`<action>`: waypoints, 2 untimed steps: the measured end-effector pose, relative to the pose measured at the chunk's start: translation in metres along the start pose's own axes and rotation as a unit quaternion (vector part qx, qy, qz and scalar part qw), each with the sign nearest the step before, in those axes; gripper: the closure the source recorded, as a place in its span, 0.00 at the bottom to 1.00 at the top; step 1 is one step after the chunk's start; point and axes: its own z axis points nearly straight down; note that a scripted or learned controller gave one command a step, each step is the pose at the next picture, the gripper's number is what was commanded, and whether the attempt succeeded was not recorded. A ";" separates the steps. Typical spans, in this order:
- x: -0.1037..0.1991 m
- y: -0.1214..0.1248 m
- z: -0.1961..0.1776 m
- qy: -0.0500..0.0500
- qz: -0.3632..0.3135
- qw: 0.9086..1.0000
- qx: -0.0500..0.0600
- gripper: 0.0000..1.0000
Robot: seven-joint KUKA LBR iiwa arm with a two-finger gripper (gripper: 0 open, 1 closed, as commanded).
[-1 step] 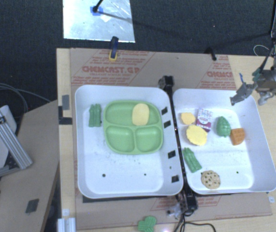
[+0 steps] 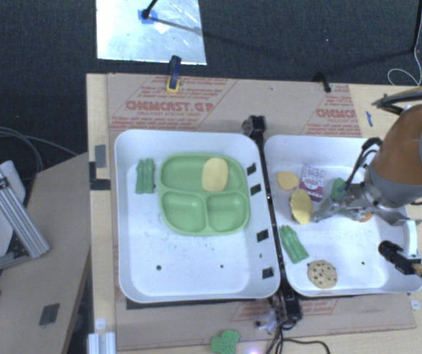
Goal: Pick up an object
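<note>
My gripper (image 2: 320, 211) hangs low in the right bin (image 2: 344, 282), its tip close beside a yellow lemon-shaped piece (image 2: 300, 206). Around it lie a smaller yellow piece (image 2: 288, 179), a small white and purple carton (image 2: 313, 181), a dark green item (image 2: 338, 189), a green pea-pod piece (image 2: 294, 243) and a round cookie (image 2: 321, 273). In the left bin (image 2: 133, 271) a green divided plate (image 2: 200, 195) holds a pale yellow oval (image 2: 215, 174), and a green ridged piece (image 2: 145, 175) lies to its left.
The arm's orange-banded wrist (image 2: 410, 153) overhangs the right bin's right side. A black divider (image 2: 266, 212) runs between the bins. A green object (image 2: 226, 340) lies on the bench in front of the bins. A metal frame (image 2: 4, 205) stands at the left.
</note>
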 end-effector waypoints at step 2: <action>0.077 -0.058 -0.002 -0.002 0.001 1.000 -0.002 0.00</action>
